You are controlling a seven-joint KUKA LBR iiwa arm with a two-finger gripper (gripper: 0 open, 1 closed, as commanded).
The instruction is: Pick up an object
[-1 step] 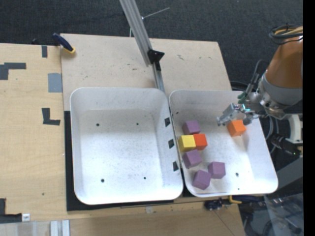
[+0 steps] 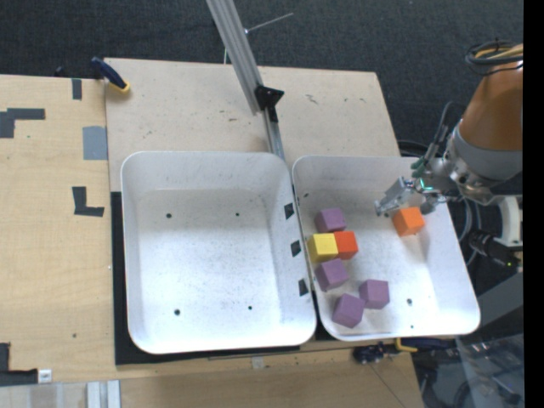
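hovering over your right white bin [image 2: 442, 300], the grey two-finger gripper [image 2: 406, 204] touching a small orange cube [image 2: 409, 220], jaw state you cannot tell, purple, yellow and orange cubes [image 2: 334, 246] clustered nearby

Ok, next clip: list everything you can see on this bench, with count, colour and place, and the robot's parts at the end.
bins: 2, white, side by side on the bench; left bin, right bin
purple cubes: 4, right bin; one at the upper left of the cluster, one below the yellow cube, two near the front
yellow cube: 1, right bin, touching the orange cube beside it
orange cubes: 2, right bin; one beside the yellow, one at the gripper
clamp: 1, blue and yellow, bench's far left
metal rail: 1, grey, slanting above the bins
arm: 1, grey and orange, right
gripper: 1, by the orange cube
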